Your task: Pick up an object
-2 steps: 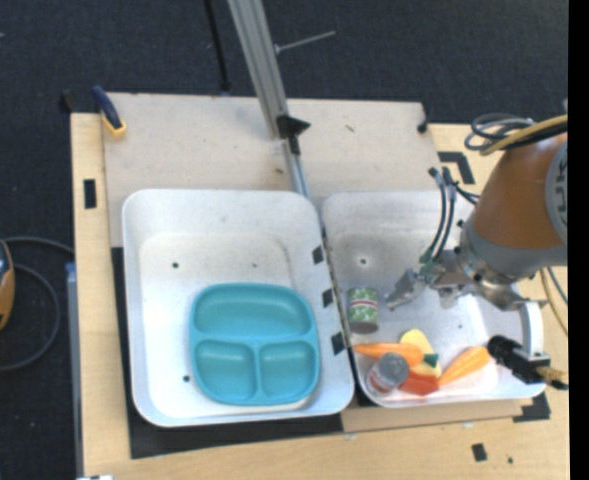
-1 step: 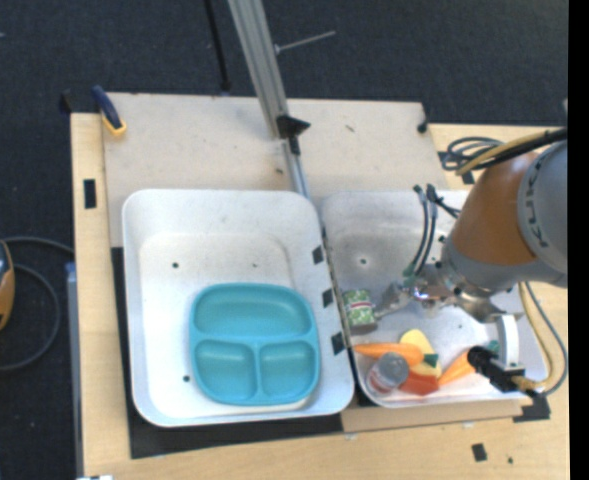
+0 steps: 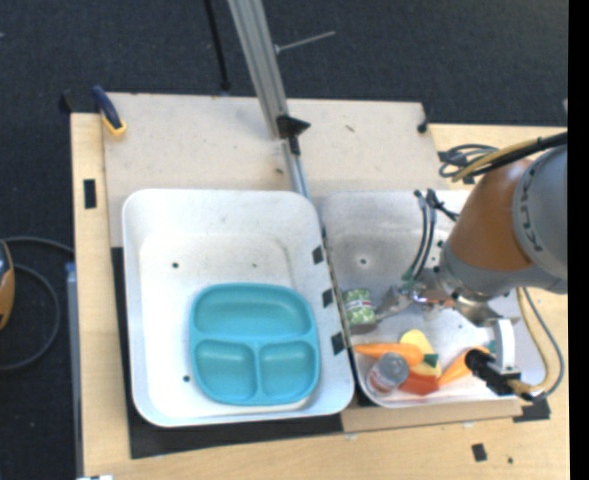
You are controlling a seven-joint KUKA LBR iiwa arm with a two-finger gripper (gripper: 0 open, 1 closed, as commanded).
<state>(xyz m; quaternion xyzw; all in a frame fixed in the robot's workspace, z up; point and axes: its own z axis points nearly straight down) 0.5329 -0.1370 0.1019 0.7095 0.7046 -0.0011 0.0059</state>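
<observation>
The right bin holds a cluster of small things at its near end. A green and white packet lies by the bin's left wall. Close to it are an orange carrot-like piece, a yellow piece, a round grey and red thing, a red piece and another orange piece. My gripper hangs low over the right bin, just right of the green packet and above the yellow piece. The wrist hides how its tips stand, and nothing is seen held.
The left bin bears a blue tray with three compartments at its near side. A slanted metal post rises behind the bins. Cables lie on the bench at the right.
</observation>
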